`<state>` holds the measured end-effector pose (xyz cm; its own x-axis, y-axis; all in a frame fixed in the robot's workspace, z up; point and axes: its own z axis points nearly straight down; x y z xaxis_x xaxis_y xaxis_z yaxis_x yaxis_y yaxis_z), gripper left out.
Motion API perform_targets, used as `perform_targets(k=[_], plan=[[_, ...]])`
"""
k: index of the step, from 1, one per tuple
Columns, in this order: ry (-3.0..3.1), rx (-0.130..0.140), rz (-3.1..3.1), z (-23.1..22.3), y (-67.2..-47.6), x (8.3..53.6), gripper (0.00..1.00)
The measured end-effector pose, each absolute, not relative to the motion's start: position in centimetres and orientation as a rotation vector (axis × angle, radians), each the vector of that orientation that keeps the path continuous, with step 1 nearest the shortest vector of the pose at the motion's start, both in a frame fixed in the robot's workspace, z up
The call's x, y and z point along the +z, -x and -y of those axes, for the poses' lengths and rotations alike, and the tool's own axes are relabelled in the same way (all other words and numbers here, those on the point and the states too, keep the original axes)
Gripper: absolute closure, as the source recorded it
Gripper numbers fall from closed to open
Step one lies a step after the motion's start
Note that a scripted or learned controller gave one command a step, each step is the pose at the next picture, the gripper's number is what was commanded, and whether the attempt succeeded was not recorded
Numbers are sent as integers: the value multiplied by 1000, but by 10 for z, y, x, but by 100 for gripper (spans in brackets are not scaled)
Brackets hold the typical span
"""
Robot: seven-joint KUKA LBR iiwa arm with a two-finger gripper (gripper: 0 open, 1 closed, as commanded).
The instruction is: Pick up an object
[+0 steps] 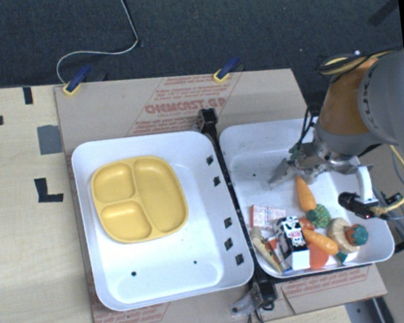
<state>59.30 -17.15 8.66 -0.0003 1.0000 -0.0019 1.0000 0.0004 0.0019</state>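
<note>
gripper (296, 170) in right bin (258, 143), fingers spread, nothing between them | toy carrot (305, 193) just near of it, upright-ish (likely target) | other toys heaped at near edge | yellow divided plate (138, 198) alone in left bin (165, 278)

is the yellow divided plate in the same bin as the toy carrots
No, the yellow divided plate lies alone in the left bin, while the toy carrots sit in the right bin.
</note>
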Motion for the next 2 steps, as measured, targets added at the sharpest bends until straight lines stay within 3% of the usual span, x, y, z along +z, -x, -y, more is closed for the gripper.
perform_targets(k=[1, 2], plan=[[-2217, 3, -2218, 141, -554, 87, 0], [-2216, 2, -2216, 142, -554, 96, 100]])
